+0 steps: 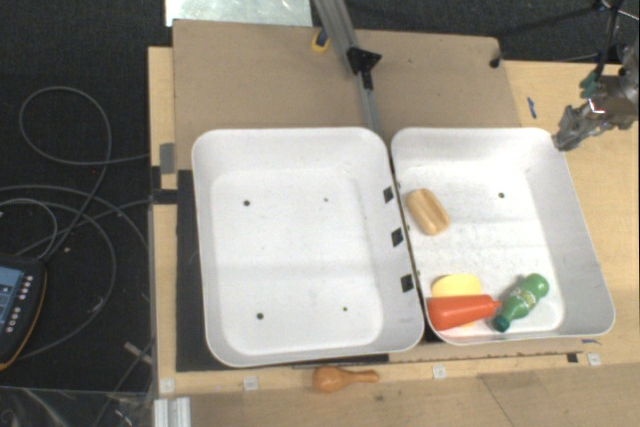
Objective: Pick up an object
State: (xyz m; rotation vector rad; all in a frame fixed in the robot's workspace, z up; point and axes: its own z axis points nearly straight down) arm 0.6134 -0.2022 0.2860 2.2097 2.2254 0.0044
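A: Item one, the gripper [572, 131]?

B: Located at the far right corner of the right bin [560, 215], over its rim. Fingers are small and blurred; whether they are apart or together cannot be told. Nothing visibly between them.

A: Contents of the right bin?

B: Four pieces. A tan bread-like piece [426, 211] lies by the left wall, about midway along it. At the near edge: a yellow piece [455, 286], an orange carrot-shaped piece [462, 311] just in front of it and touching, and a green bottle [521, 301] lying tilted, its cap end meeting the carrot's tip.

A: Relation to the fingers?

B: All four are well apart from the gripper. The near-edge cluster sits at the opposite end of the bin; the tan piece is across at the left wall.

A: Left bin [210, 245]?

B: White, sitting side by side with the right one.

A: Off-bin items?

B: One small orange pear-shaped object [342, 377] on the bench [520, 395], just in front of the left bin's near right corner.
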